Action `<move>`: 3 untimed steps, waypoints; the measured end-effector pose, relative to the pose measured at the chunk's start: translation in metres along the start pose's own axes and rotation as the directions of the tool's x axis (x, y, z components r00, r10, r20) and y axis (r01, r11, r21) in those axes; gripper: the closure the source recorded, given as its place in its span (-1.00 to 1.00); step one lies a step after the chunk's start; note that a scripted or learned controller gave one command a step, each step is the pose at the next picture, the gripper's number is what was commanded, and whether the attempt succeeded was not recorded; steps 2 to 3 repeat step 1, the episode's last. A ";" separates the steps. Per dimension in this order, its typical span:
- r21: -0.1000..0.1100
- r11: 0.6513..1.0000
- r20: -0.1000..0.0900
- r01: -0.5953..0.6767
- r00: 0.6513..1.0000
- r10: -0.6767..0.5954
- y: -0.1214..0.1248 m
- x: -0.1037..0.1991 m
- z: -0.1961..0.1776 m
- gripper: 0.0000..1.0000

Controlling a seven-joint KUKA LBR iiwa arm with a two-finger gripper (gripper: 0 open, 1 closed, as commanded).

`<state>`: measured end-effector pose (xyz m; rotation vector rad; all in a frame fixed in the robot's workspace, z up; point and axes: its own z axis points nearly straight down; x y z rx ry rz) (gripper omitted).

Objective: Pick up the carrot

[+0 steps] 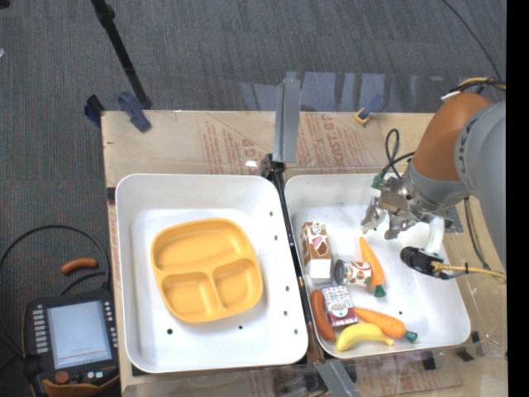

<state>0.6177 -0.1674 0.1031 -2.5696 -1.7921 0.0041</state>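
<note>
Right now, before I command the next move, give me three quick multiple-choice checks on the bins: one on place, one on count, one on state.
1. Where is the yellow tray?
A. left bin
B. right bin
C. on the floor

2. How many carrots lie in the right bin?
A. none
B. one
C. two

3. The gripper is:
A. resting on the banana
B. above the right bin, holding nothing visible
C. over the left bin

Answers:
1 A, the tray sits in the left bin.
2 C, one carrot near the gripper, another carrot by the banana.
3 B, no item shows between its fingers.

Robotics lab: plywood bench (207, 143), teach pendant (73, 336) (floor-side), grey carpet (248, 40).
</note>
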 end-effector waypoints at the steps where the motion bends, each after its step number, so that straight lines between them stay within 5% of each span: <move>1: -0.004 0.983 0.003 0.182 0.983 -0.182 -0.105 -0.046 -0.069 1.00; 3: -0.004 0.983 0.003 0.182 0.983 -0.182 -0.105 -0.046 -0.069 1.00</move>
